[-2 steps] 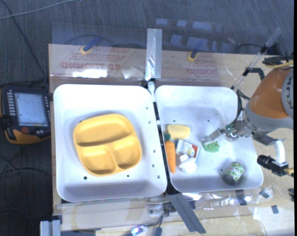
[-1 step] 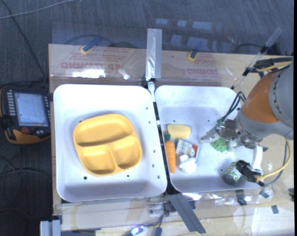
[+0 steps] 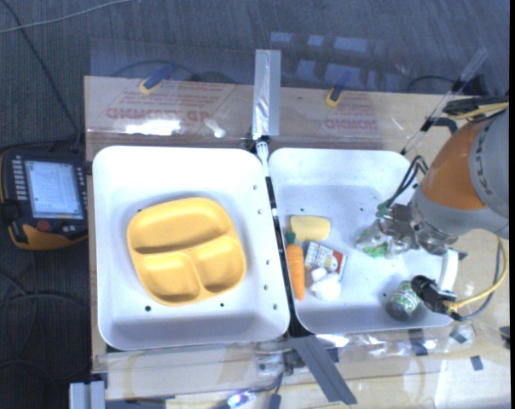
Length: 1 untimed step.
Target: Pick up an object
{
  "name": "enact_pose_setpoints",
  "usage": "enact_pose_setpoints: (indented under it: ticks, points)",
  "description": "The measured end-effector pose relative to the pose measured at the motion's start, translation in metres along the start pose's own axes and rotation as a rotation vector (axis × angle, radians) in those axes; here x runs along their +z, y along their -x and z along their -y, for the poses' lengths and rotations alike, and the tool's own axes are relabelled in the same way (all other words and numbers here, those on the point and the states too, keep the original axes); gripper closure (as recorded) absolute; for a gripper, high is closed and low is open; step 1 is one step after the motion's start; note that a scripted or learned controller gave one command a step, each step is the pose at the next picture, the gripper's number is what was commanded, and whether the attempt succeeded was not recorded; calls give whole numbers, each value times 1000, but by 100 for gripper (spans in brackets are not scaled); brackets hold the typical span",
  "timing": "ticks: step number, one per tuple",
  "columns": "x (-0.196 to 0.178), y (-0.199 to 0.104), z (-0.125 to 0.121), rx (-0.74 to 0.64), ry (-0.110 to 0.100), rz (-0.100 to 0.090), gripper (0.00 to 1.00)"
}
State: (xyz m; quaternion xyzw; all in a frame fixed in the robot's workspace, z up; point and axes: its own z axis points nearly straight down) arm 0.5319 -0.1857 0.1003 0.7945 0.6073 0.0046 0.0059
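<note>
Dark grey carpet around wooden worktop [image 3: 112,109]; 2 white bins side by side. Left bin [image 3: 112,177]: 1 yellow divided tray [image 3: 187,249]. Right bin [image 3: 343,173]: 1 orange carrot [image 3: 296,270] along left wall, 1 pale yellow block [image 3: 310,227] just above it, 1 small printed packet [image 3: 325,257], 1 white rounded piece [image 3: 326,289], 1 small can [image 3: 402,302] near front right. Tool [image 3: 384,239] low over right bin, beside small green item [image 3: 376,248]; open or closed: cannot tell. 1 teach pendant [image 3: 43,196] on floor, left.

One fixed camera above the bench, looking down at a slant (arm [image 3: 483,177] entering right), both bins [image 3: 185,164] framed
</note>
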Motion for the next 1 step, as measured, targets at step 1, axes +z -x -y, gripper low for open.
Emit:
enact_pose_setpoints:
  ticks: [1]
  points:
    - [-95, -10, -8, 70, -17, 4, 100]
